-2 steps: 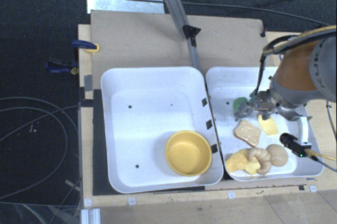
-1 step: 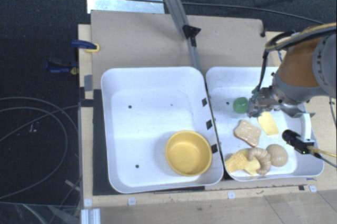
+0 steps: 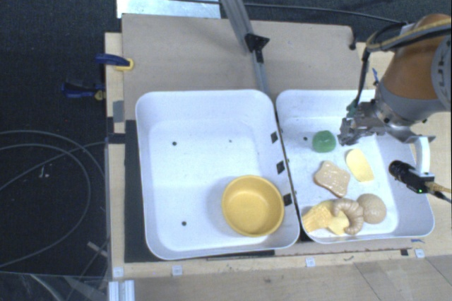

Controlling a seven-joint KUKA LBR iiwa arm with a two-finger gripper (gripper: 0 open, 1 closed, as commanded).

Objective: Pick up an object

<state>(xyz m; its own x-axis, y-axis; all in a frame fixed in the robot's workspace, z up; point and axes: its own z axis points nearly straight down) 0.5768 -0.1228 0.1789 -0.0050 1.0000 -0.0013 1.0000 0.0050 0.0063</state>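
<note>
In the right bin (image 3: 305,103) lie a small green ball (image 3: 324,141), a pale yellow slab (image 3: 359,164), a tan waffle-like piece (image 3: 332,178), a beige round lump (image 3: 372,208), a tan curled piece (image 3: 348,210) and a yellow wedge (image 3: 318,217). My gripper (image 3: 349,133) hangs over the right bin's upper middle, just right of the green ball and above the yellow slab. Nothing shows between its fingers. A yellow bowl (image 3: 252,204) sits in the left bin (image 3: 205,151) at its near right corner.
A grey pole (image 3: 236,3) slants from the top down to the bins' shared far edge. A blue and yellow clamp (image 3: 106,73) grips the bench's left edge. Cables run over the dark floor at the left.
</note>
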